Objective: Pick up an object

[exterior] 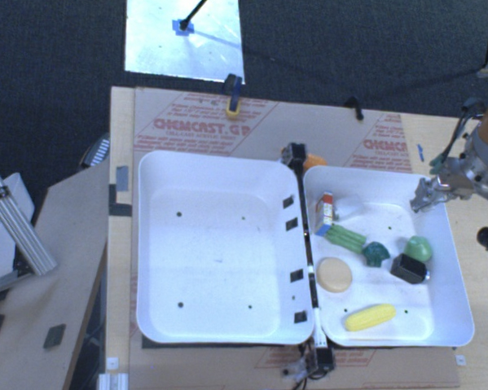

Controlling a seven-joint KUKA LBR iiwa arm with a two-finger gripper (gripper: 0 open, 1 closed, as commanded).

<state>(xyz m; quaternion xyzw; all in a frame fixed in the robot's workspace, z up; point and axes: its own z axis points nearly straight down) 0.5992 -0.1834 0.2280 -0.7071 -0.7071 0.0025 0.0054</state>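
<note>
The gripper hangs over the right bin's far right rim; whether it is open or closed, I cannot tell; below it lie a green ball, black block, yellow corn, and tan disc.

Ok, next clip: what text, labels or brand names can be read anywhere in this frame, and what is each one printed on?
"CHEMCAST GP": red print on the board under the bins, left side, behind the left bin.
Red print on the board's right side: looks like the same logo repeated, too blurred to confirm.
Red print along the board's front edge: too small to read.
Red-and-white label on the small box in the right bin: too small to read.
</note>
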